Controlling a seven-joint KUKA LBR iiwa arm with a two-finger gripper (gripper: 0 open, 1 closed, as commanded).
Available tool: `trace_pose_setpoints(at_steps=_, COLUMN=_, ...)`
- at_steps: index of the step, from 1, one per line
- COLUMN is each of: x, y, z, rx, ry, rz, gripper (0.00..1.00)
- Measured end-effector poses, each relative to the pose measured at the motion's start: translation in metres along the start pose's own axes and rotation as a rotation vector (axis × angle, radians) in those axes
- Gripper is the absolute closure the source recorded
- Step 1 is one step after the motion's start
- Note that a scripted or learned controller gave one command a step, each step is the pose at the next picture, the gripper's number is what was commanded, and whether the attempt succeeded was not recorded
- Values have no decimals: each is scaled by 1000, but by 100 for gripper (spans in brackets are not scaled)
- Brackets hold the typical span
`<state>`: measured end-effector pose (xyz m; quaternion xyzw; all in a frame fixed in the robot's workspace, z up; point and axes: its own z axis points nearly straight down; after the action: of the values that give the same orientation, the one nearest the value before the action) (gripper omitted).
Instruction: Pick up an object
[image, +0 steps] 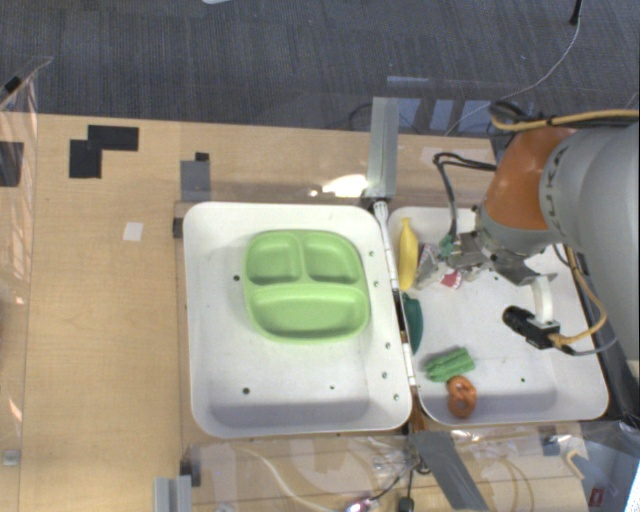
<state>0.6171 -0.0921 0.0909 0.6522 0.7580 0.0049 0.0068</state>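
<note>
Banana, yellow, lies upright along the left wall of the right bin, likely the nearest target. The gripper is lowered just beside it (whether it grips anything I cannot tell). A green divided plate occupies the left bin on the bench.

Divided plastic tray: light green
Banana: yellow
Shallow plastic bins: white
Arm's wrist band: orange
</note>
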Motion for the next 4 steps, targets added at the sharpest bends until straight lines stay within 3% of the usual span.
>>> trace_pose_setpoints(at_steps=1, x=-19, y=47, z=3, rx=6, ry=0, rz=79, gripper=0)
trace_pose_setpoints(at_steps=2, x=-17, y=50, z=-12, rx=-3, ry=-2, rz=69, gripper=100)
trace_pose_setpoints(at_steps=3, x=66, y=60, z=-95, rx=11, ry=1, rz=296, gripper=100)
trace_pose_setpoints(at_steps=4, x=28, y=61, z=-194, rx=11, ry=-1, rz=504, gripper=100)
